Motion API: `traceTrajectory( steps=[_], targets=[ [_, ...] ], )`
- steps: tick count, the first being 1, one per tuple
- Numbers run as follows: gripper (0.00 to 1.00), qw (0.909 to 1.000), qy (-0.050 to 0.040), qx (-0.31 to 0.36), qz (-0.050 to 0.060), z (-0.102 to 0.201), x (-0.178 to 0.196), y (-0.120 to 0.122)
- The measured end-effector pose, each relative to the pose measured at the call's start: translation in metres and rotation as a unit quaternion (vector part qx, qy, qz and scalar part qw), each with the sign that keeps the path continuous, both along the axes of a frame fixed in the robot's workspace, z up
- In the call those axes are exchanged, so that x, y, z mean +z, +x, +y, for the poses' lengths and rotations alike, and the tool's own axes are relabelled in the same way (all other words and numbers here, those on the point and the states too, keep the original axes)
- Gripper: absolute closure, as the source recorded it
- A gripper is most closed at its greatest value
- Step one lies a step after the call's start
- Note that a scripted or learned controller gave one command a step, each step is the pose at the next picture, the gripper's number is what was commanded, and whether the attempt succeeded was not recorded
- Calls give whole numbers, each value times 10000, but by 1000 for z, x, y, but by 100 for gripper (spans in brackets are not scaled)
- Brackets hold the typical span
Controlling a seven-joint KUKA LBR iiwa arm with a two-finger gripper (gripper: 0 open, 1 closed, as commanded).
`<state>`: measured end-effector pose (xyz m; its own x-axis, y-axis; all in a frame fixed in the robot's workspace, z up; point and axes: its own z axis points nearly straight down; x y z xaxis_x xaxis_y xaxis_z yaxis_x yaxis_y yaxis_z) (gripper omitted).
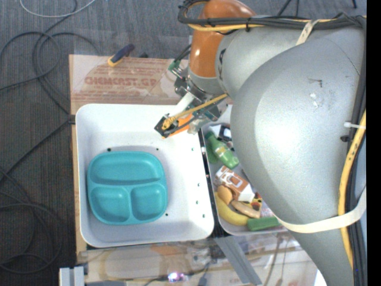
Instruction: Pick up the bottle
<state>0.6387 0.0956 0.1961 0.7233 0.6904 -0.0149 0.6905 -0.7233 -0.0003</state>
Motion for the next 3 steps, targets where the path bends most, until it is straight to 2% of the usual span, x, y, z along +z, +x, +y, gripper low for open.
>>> traceTrajectory(
  steps=[1,2,3],
  targets=[
    [100,9826,26,-1856,-35,49,17,-41],
    [100,9683,18,-2496,-46,111,51,-38],
    [0,9675,14,-2527,-48,111,51,-38]
  ],
)
